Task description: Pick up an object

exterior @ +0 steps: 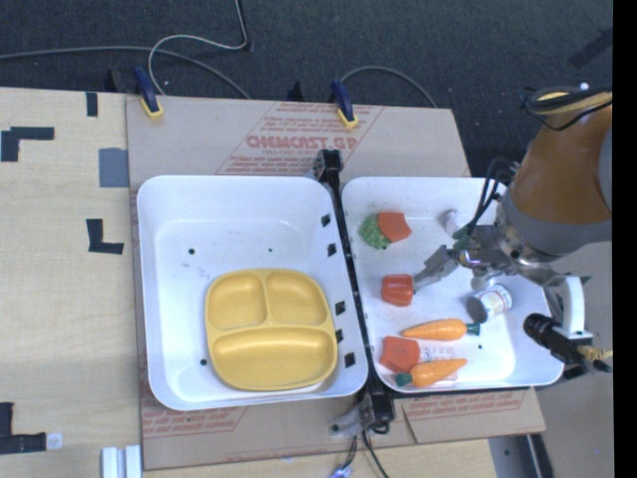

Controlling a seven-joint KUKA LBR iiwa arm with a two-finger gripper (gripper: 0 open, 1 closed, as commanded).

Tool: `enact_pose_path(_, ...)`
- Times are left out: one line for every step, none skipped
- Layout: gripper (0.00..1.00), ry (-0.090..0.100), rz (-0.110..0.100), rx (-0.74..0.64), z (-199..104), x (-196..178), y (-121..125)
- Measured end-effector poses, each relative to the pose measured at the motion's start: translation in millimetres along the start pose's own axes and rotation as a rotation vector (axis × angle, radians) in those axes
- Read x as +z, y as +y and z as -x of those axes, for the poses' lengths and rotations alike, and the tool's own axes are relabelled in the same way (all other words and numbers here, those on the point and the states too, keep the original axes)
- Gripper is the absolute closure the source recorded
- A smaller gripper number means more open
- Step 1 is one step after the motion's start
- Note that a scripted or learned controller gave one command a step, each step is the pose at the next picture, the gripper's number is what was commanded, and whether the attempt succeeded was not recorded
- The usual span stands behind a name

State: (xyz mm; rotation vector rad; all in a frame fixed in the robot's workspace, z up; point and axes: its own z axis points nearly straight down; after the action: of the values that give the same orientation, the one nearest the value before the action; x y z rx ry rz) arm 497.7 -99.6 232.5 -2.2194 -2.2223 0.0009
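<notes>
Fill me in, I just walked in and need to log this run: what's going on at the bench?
A grey and orange robot arm is reaching into the right bin, its gripper low beside a red pepper-like toy. Nothing is visibly held. That bin also holds a strawberry-like piece with a green top, two carrots and, a red block and a small white bottle. The left bin holds a yellow divided plate.

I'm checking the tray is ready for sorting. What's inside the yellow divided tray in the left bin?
The yellow divided tray has three compartments, and all show bare yellow plastic, with no toys inside. It rests on the left bin floor; whatever lies beneath it is covered.
</notes>
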Motion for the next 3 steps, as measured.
enact_pose_path(0.0, 0.0, -0.001, 0.0, -23, 49, 44)
enact_pose_path(0.0, 0.0, 0.003, 0.0, -3, 146, 35)
enact_pose_path(0.0, -0.001, 0.002, 0.001, -5, 147, 50)
